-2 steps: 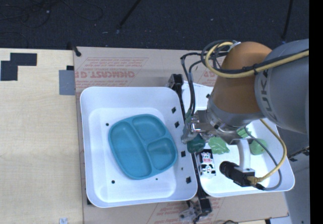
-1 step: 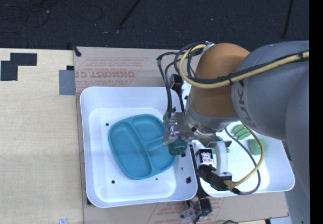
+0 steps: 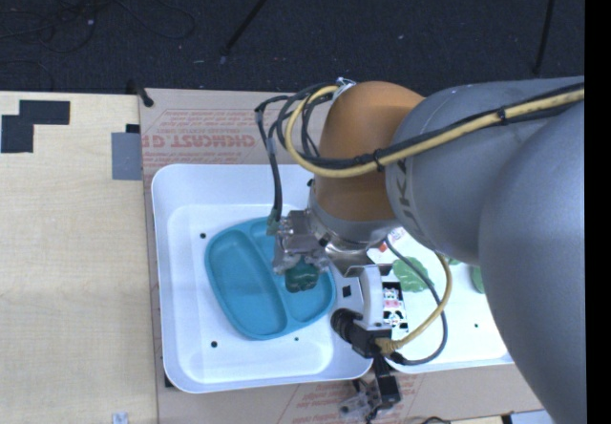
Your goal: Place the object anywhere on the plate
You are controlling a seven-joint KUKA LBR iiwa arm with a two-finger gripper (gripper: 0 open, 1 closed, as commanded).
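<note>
A white bin (image 3: pixel 181 336) on the left holds a blue plate (image 3: pixel 243 284) with a raised divider, lying on the bin's floor toward its right side. Over the plate's right compartment sits the gripper (image 3: pixel 298 271), its fingers pinching a small dark green object (image 3: pixel 305 276) just above or against the plate surface; contact cannot be told. To the right, the grey arm (image 3: pixel 496 193) crosses a second white bin (image 3: pixel 477 341) containing light green pieces (image 3: pixel 412 273).
</note>
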